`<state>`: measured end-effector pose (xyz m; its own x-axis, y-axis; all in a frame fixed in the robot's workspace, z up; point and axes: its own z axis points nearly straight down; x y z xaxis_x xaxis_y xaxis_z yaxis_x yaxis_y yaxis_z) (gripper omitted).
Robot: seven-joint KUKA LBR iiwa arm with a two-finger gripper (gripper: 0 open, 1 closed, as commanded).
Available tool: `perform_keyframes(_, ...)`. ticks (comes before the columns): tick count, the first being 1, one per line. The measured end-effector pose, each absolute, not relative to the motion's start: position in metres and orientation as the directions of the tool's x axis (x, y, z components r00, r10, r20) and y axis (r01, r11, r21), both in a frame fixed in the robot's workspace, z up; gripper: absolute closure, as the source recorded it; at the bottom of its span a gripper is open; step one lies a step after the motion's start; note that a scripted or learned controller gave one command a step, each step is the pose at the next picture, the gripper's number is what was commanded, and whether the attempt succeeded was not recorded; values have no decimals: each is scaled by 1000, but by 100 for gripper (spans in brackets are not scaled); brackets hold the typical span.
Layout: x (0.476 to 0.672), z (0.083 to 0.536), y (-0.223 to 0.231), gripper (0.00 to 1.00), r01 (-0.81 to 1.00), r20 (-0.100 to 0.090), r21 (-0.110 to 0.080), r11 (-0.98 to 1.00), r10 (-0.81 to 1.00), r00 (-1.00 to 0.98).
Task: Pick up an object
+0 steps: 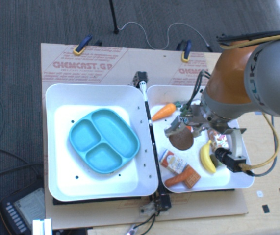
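The nearest thing to the jaws (pixel 179 127) is a dark brown, rounded object (pixel 182 140), smooth and dull, shaped somewhat like a squat disc or lump; what it is exactly cannot be told. It lies in the right bin (pixel 238 182), near the middle of its left half. It sits just at 6 o'clock of the grey fingers (pixel 173 129), touching or almost touching them, and partly covered by them at its upper edge. Whether the jaws are wide, narrow or closed on it cannot be told from this slant: the wrist hides the gap.

Around it in the same bin: an orange carrot (pixel 163 111) at 11 o'clock of the brown object, near the bin's upper left corner; a yellow banana (pixel 207 158) at 4 o'clock, close by; a small red and white packet (pixel 173 162) at 6 o'clock; an orange-brown piece (pixel 184 178) further at 6 o'clock against the bin's lower rim; and a red and white wrapper (pixel 219 140) at 3 o'clock, beneath the arm's fittings.

The left bin (pixel 54 141) holds a blue divided plate (pixel 104 139) with three compartments, well apart from the jaws at 9 o'clock. Both bins rest on a brown tabletop (pixel 90 65) printed with red lettering.
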<state>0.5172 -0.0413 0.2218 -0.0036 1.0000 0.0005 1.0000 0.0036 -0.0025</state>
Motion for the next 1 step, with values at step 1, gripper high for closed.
perform_keyframes(1, 518, 231, -41, 100, 1000, 1, -2, 4, 1000, -4)
